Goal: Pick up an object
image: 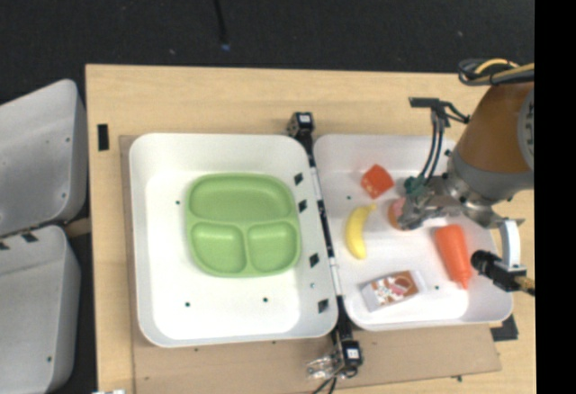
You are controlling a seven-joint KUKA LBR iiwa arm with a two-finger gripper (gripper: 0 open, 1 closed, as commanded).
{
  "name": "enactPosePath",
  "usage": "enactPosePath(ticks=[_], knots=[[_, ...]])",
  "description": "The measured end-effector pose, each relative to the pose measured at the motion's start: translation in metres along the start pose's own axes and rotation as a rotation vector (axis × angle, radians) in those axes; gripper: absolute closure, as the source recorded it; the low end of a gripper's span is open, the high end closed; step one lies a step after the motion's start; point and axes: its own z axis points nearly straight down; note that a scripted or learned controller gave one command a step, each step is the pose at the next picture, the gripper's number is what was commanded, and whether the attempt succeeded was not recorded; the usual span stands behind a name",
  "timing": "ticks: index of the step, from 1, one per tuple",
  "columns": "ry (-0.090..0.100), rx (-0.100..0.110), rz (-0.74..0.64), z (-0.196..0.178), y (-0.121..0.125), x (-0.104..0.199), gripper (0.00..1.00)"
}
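Your likely target is a small reddish object (396,214) in the right bin (360,158), largely covered by the end effector (409,210), so its shape is hard to make out. You cannot tell from here whether it is gripped.

Around that object, an orange-red block (377,180) lies just up and left, a banana (358,232) to the left, a carrot (454,255) to the right and a printed packet (391,289) below.

Further left, the left bin (153,293) holds a green divided plate (243,223).

Both bins sit on a pale wooden counter (180,95); beyond it the floor is dark. The arm (495,136) is cut off at the right.
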Motion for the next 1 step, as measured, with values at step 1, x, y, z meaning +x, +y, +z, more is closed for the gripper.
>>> enactPosePath(ticks=[1], knots=[[-0.001, -0.001, 0.001, -0.0435, 0.0008, -0.0030, 1.00]])
